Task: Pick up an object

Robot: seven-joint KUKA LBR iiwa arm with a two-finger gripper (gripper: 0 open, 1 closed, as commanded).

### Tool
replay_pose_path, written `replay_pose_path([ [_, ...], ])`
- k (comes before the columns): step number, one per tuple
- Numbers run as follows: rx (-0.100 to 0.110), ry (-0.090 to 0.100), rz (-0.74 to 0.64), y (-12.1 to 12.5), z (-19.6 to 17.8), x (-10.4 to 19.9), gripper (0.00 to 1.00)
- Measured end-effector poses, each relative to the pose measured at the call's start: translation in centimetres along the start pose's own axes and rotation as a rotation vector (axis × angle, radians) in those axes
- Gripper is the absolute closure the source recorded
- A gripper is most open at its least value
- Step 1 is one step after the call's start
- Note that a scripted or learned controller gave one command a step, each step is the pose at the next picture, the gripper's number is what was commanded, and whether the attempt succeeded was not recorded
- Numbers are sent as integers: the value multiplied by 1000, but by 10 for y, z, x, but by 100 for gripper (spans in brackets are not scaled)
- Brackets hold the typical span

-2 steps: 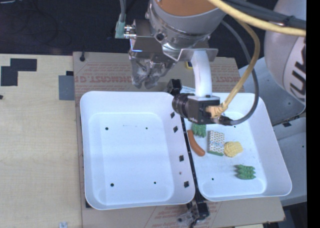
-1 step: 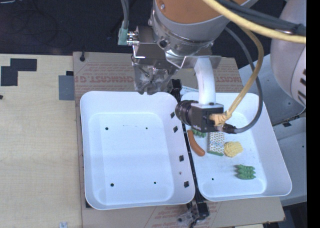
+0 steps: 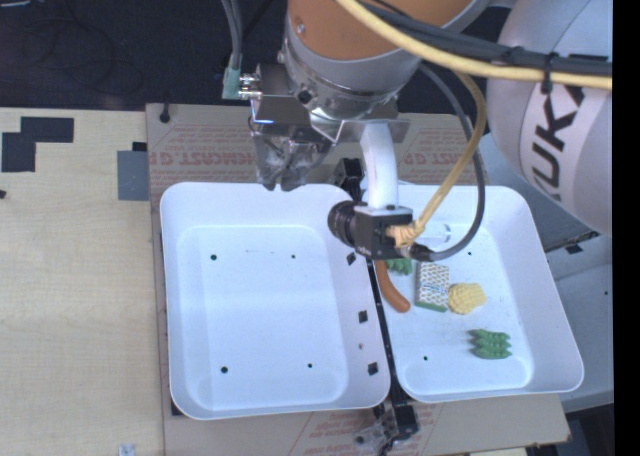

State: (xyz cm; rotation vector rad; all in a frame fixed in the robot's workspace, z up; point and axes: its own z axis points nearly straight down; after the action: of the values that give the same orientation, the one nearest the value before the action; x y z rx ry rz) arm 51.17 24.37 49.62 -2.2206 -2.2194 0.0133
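Camera view. Two white bins lie side by side on the bench: the left bin [image 3: 260, 314] and the right bin [image 3: 520, 344]. The arm [image 3: 380, 14] hangs over their shared rim, and the gripper [image 3: 285, 169] sits at about 12 o'clock over the left bin's far edge; whether it is spread or pressed together cannot be told, and nothing is seen pinched in it. The candidate objects all lie in the right bin: an orange sausage [image 3: 392, 292] beside the divider, a checked block [image 3: 433, 285] touching a yellow corn piece [image 3: 465, 297], and a green piece [image 3: 490, 344] at 5 o'clock, apart from the rest. Judged best practice: pick the isolated green piece, centre above it, then descend straight.
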Motion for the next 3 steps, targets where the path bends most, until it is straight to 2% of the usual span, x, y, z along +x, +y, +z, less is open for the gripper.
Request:
replay_pose_path([
  [1, 1, 1, 1, -38, 32, -53, 100],
  [2, -8, 5, -3, -18, -19, -13, 100],
  [3, -7, 4, -3, 14, -42, 1, 100],
])
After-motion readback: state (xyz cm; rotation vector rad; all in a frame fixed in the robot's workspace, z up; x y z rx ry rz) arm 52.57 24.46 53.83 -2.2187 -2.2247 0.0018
